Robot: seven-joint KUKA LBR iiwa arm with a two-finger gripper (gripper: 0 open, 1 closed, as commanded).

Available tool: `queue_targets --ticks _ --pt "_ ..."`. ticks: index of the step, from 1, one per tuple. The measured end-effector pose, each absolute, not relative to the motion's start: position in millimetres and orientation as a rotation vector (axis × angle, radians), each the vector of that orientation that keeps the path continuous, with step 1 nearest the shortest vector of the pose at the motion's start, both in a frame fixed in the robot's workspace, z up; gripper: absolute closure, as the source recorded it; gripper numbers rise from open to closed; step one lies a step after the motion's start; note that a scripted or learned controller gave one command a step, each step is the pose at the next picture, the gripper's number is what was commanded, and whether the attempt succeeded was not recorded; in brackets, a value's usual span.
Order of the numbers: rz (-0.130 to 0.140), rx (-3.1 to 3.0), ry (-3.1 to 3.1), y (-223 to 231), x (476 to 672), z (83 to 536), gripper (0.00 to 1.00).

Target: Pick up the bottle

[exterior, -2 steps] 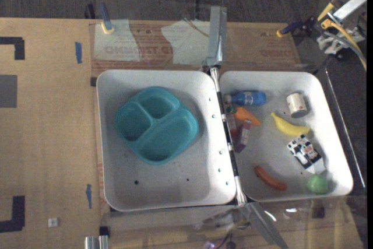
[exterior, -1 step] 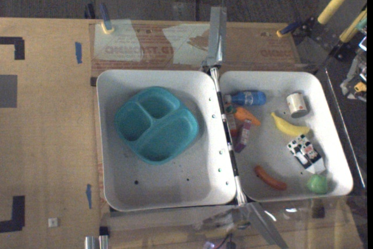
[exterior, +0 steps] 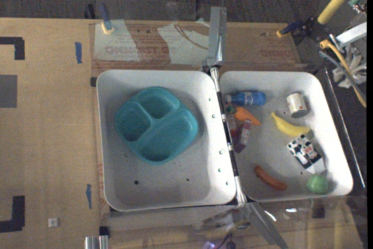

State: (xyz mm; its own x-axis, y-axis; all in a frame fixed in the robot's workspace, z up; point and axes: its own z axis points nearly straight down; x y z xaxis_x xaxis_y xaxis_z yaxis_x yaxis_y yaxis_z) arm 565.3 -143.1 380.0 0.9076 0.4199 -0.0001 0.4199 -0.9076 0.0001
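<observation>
Blue and lying on its side, the bottle (exterior: 246, 98) is resting at the upper left of the right bin (exterior: 341, 143), beside a carrot (exterior: 247, 115). I am seeing a teal plate (exterior: 156, 124) sitting in the left bin (exterior: 116, 183); the gripper's state I cannot tell.

- I see even, moderate overhead light on both white bins (exterior: 111, 183).
- Shadows soft; faint glare on clear sheeting (exterior: 175, 38).
- Picture slightly soft, grainy.
</observation>
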Motion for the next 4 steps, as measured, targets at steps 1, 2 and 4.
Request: queue_targets --ticks 1,2,4 --pt "-0.001 3.119 0.378 -219 618.8 330 1.00" --pt "-0.001 3.121 0.366 -224 532.5 400 1.00" --pt "0.000 3.126 0.314 -224 497.0 435 1.00"
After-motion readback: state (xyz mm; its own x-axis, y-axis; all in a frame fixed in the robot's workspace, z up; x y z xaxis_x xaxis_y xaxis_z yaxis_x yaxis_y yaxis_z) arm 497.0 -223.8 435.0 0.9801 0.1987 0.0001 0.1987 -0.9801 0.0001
